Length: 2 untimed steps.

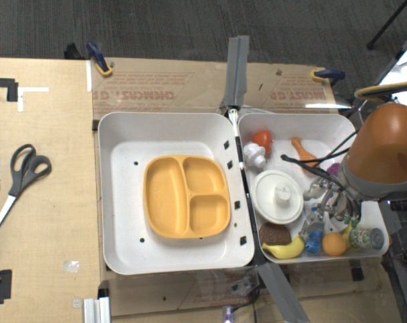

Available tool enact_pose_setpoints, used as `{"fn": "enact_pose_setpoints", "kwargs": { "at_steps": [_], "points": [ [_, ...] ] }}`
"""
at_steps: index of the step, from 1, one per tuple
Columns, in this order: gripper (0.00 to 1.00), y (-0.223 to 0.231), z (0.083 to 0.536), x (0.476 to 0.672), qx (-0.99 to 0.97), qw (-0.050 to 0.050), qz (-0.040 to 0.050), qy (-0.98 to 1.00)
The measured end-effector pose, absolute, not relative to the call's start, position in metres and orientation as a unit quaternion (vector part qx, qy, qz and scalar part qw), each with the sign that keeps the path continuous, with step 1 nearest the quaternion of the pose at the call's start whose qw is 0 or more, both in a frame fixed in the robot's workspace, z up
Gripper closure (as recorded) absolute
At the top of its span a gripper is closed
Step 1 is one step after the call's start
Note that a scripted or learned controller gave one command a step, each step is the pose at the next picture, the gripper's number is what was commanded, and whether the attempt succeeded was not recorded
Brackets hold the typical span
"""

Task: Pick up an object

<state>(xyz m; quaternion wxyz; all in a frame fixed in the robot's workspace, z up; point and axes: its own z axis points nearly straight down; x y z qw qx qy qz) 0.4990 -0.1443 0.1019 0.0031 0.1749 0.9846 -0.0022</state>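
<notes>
Grey arm [364, 180] w/ orange band [385, 143], black cables, metal wrist hardware.

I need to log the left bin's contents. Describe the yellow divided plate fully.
The yellow divided plate looks like matte plastic, a rounded square with a raised rim and three compartments: one long section on its left and two smaller ones on its right. It lies flat and upright, slightly rotated, near the middle of the left bin, touching only the bin floor. Its compartments hold nothing.
</notes>
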Motion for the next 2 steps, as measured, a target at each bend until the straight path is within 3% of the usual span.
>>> {"fn": "enact_pose_setpoints", "kwargs": {
  "at_steps": [1,2],
  "points": [
    [0.00,-0.161,0.093,0.480,0.157,0.003,-0.0003,0.988],
    [0.00,-0.108,0.089,0.507,0.252,-0.004,-0.0068,0.968]
  ]
}}
